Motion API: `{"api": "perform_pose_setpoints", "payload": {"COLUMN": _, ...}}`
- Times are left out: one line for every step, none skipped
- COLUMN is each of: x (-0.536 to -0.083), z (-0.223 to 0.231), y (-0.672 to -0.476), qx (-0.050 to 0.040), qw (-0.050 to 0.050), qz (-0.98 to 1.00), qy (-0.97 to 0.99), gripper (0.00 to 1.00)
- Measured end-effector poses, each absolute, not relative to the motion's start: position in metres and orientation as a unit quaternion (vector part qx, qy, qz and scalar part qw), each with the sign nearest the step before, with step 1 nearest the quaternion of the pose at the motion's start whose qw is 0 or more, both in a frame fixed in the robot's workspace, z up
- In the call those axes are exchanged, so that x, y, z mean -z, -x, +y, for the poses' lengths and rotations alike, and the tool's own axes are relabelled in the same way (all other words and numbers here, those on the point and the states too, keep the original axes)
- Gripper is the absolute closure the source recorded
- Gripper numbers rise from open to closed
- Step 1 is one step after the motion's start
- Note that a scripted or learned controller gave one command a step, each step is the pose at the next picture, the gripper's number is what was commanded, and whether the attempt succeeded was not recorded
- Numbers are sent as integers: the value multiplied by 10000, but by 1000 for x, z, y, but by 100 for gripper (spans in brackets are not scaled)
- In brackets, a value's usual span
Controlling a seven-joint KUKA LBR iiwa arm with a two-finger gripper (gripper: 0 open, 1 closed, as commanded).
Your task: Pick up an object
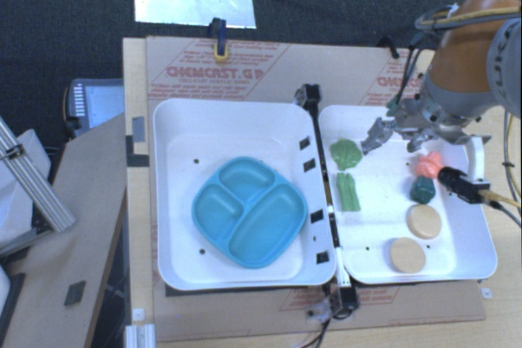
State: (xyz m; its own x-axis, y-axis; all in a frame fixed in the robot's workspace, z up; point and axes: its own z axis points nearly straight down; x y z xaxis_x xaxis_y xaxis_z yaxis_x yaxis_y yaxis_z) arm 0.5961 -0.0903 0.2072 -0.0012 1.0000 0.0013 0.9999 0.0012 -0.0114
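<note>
I see the gripper (397, 136) hovering near the right bin's (481, 261) far edge, fingers spread with nothing between them. The green leafy piece (346, 152) lies beside it by the bin's left wall; open floor spreads mid-bin.

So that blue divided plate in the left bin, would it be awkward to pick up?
Probably. The blue divided plate looks rigid, likely light plastic, so it shouldn't flop. It lies flat and wide in the left bin, so the gripper might only catch its thin rim, which looks smooth and could slip.

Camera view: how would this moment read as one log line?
gripper: over right bin, holding nothing | nearest: green lump | blue plate: left bin
</note>
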Motion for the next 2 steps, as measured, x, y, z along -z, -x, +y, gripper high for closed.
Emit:
{"api": "perform_pose_setpoints", "payload": {"x": -214, "z": -90, "y": -599, "qx": 4, "qw": -1, "qz": -7082, "qy": 7060, "gripper": 0}}
{"api": "perform_pose_setpoints", "payload": {"x": -172, "z": -87, "y": -599, "qx": -3, "qw": 2, "qz": -7079, "qy": 7063, "gripper": 0}}
